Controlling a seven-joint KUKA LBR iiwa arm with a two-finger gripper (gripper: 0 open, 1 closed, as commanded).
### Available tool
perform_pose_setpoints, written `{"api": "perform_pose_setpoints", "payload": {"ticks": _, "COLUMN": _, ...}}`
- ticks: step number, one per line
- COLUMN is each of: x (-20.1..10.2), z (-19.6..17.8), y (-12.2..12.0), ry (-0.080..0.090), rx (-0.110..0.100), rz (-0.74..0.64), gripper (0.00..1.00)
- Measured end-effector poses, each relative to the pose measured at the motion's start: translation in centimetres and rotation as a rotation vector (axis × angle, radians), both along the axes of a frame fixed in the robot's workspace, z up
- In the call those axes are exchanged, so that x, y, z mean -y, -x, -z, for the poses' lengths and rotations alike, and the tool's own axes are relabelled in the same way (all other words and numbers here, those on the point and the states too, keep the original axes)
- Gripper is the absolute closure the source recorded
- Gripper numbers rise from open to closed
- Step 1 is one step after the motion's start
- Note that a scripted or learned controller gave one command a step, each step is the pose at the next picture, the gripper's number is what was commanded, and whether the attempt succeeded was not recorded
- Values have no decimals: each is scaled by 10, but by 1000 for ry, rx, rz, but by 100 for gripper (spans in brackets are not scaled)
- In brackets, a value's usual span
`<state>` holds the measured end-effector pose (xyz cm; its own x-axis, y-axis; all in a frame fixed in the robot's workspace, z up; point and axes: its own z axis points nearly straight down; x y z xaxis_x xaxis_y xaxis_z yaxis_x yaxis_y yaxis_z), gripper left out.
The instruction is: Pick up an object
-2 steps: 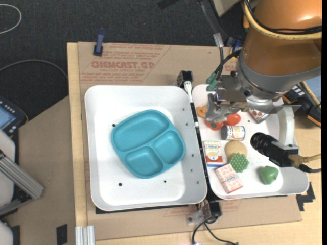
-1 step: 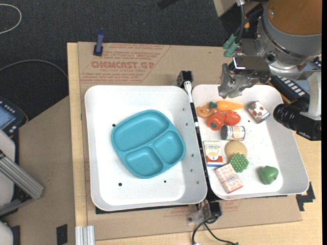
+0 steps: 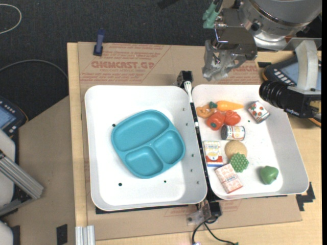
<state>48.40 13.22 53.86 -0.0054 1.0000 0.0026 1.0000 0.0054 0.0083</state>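
While raised, claw point(image 3: 220, 70) above right bin point(image 3: 296, 157)

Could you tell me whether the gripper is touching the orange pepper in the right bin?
Apart. The camera view shows the gripper above the bin's far rim, with bare white bin floor between it and the orange pepper.

Glossy teal plastic tray point(image 3: 148, 143) in a smooth white bin point(image 3: 97, 137); matt brown cardboard point(image 3: 127, 60) beneath; bare metal gripper point(image 3: 220, 69) above.
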Motion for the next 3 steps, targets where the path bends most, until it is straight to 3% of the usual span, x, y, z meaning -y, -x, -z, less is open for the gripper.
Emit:
{"api": "perform_pose_setpoints", "payload": {"ticks": 1, "x": -15, "z": 107, "y": 6, "ry": 6, "rx": -19, "rz": 4, "gripper": 100}}
{"api": "perform_pose_setpoints", "payload": {"ticks": 2, "x": 16, "z": 154, "y": -19, "ry": 5, "rx": -14, "rz": 10, "gripper": 100}}
{"api": "perform_pose_setpoints", "payload": {"ticks": 3, "x": -81, "z": 200, "y": 7, "ry": 3, "rx": -15, "rz": -3, "gripper": 100}}
